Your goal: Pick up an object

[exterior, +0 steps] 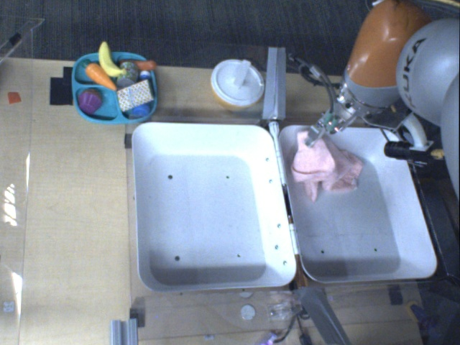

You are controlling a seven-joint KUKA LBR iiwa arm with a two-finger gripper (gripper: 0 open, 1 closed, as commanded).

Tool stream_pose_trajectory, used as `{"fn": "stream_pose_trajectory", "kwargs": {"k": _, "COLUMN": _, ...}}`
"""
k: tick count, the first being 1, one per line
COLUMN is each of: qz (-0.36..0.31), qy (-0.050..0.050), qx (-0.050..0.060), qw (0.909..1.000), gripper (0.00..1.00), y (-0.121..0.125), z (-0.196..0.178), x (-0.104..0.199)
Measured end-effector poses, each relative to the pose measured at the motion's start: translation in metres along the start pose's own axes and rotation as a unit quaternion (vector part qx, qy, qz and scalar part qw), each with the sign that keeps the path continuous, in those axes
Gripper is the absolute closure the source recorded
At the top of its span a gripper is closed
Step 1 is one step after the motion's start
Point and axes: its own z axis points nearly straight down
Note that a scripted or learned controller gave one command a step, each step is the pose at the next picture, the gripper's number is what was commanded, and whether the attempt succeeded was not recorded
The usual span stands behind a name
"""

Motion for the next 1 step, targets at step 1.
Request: {"fn": "stream_pose_trajectory", "kwargs": {"k": 1, "qz": -0.165, "qy": 0.0, "qx": 0.0, "qw": 0.9862, "gripper": 1.0, "y": 0.014, "z": 0.0007, "x": 0.0188}}
